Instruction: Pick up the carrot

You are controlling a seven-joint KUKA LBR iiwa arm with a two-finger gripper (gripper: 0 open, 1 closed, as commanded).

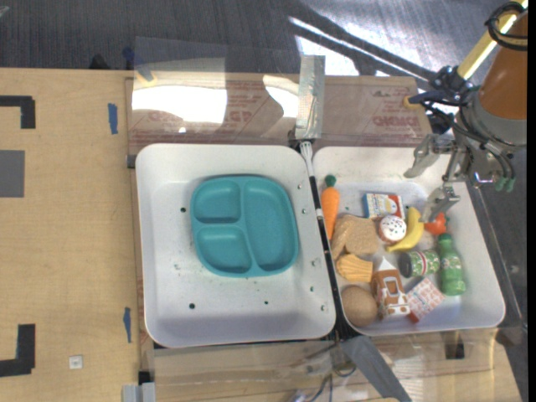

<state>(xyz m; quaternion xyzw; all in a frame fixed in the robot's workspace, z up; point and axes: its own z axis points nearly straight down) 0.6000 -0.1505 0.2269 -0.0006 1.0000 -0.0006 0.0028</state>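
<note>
Fingers [441, 164] of the gripper [440, 174] are hanging spread apart over the far right part of the right bin [494, 308], pinching nothing; one finger is reaching down toward a small orange-red toy [435, 223] just beside a yellow banana [409, 233]; the grey arm [502, 82] is leaning in from the far right. The carrot [330, 208], orange with a green top, is lying well to the left of the fingers, along the left wall of the right bin with its tip pointing near; toast slices [360, 234] are sitting just right of it; a green bottle [450, 266], a can [419, 264], a small carton [381, 203] and a brown egg-like piece [358, 305] are crowding the same bin. A teal divided plate [245, 224] is resting in the left bin [159, 249]; both bins are sitting on the wooden counter [67, 224].
</note>
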